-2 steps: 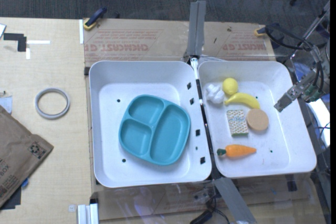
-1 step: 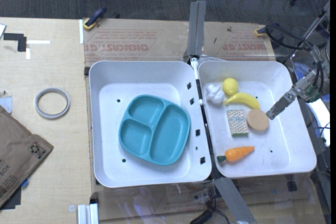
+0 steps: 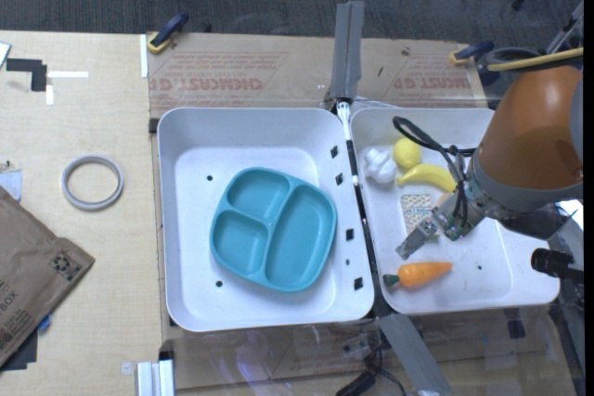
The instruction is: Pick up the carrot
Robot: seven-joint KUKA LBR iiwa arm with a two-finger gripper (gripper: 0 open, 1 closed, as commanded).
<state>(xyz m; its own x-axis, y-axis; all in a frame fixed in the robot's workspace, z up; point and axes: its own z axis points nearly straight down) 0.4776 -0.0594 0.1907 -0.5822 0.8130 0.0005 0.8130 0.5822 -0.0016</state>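
The carrot (image 3: 419, 274), orange with a small green tip at its left end, lies near the front edge of the right bin (image 3: 520, 287). My gripper (image 3: 422, 236) hangs low just above and behind the carrot, apart from it, with nothing seen in its grasp. The orange-banded wrist (image 3: 534, 144) looms over the bin's right half and hides that part of the floor.
A yellow banana (image 3: 419, 166), a white crumpled object (image 3: 378, 164) and a pale speckled card (image 3: 417, 208) lie behind the gripper in the right bin. A teal divided plate (image 3: 274, 229) sits in the left bin (image 3: 186, 199). A tape ring (image 3: 93, 182) rests on the bench at left.
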